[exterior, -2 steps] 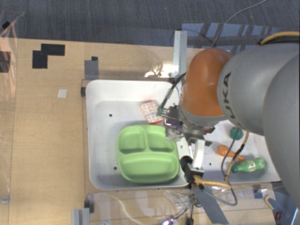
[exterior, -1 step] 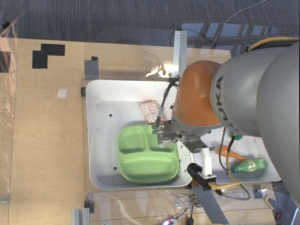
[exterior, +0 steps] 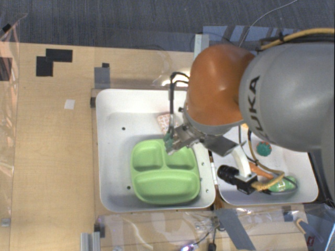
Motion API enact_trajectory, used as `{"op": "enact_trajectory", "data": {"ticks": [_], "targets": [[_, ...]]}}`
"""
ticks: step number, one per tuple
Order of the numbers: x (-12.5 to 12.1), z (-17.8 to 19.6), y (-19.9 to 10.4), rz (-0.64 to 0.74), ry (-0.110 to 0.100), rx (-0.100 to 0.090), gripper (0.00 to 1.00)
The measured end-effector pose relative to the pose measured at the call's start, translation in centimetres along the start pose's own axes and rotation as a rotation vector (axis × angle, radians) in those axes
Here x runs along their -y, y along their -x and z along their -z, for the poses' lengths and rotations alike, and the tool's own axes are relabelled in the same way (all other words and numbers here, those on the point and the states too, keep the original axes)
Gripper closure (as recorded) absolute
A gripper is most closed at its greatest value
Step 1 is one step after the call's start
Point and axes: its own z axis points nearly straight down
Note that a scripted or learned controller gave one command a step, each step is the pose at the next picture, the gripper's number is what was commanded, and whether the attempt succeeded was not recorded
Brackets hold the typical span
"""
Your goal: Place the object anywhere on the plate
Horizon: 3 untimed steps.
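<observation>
camera view: one green plate [exterior: 165,184], two bins [exterior: 112,156]

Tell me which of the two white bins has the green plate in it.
The left bin. The green divided plate lies in it, with the pincer above the plate's top edge. The right bin holds small loose items instead.

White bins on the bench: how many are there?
2. The left bin holds a green plate, with the gripper above the plate's upper edge. The right bin lies largely under the arm, so things in it may be hidden.
</observation>
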Motion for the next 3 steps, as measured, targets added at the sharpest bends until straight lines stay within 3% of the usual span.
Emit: {"op": "enact_trajectory", "data": {"ticks": [1,2,3], "targets": [[2.3,-2.9,4.6,0.391,0.000,0.000,1.00],[-0.7,-0.1,0.8,0.665,0.002,0.000,1.00],[-0.7,-0.1,0.8,0.665,0.002,0.000,0.00]]}}
